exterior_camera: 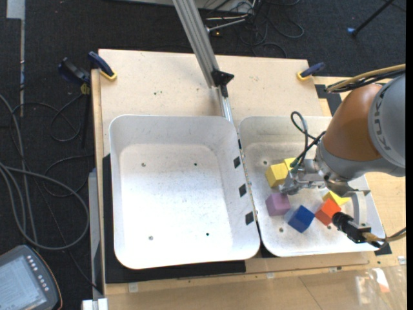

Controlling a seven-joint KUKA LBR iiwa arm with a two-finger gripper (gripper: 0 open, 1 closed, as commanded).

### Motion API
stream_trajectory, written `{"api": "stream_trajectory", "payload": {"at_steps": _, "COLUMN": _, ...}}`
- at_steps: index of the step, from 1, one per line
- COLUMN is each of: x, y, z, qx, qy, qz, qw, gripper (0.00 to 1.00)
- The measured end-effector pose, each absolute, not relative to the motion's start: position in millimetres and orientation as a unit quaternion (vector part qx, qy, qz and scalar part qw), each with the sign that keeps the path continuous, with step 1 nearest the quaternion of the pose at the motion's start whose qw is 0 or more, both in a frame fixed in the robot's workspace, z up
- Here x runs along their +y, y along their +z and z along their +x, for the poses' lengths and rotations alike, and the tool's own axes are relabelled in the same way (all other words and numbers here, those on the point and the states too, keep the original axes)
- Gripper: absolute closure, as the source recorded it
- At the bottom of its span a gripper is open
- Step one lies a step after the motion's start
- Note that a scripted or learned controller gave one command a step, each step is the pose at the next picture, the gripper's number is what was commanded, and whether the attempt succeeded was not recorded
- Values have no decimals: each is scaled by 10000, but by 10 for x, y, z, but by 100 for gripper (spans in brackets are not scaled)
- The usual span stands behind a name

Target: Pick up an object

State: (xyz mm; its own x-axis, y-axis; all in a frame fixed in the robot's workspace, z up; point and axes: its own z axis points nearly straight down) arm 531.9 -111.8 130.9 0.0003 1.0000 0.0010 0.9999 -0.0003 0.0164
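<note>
The right bin (258, 144) holds several small blocks. A yellow block (278, 173) lies near the bin's middle, a purple block (278, 204) sits just below it, and a blue block (301, 218) lies to the lower right. An orange block (329, 209) and a second yellow piece (340, 199) rest further right, partly under the arm. My gripper (292, 185) hangs low between the yellow and purple blocks, just right of both. The wrist covers its fingers.
The left bin (122, 173) stands beside the right one, with a raised divider edge (240, 173) between them. A slanted metal pole (197, 34) reaches down to the bins' back edge. Clamps (103, 66) sit at the board's back corners.
</note>
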Motion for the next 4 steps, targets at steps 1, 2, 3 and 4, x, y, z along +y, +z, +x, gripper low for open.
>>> {"api": "stream_trajectory", "payload": {"at_steps": 1, "x": -1097, "y": 1937, "z": 5374, "qx": 7084, "qy": 20, "qz": 7058, "qw": 34, "gripper": 100}}
{"api": "stream_trajectory", "payload": {"at_steps": 2, "x": -1097, "y": 2411, "z": 5393, "qx": 7084, "qy": 17, "qz": 7058, "qw": 29, "gripper": 100}}
{"api": "stream_trajectory", "payload": {"at_steps": 3, "x": -554, "y": 2475, "z": 5387, "qx": 7101, "qy": 13, "qz": 7041, "qw": 3, "gripper": 100}}
{"api": "stream_trajectory", "payload": {"at_steps": 4, "x": -120, "y": 2402, "z": 5322, "qx": 7097, "qy": 5, "qz": 7045, "qw": -2, "gripper": 100}}
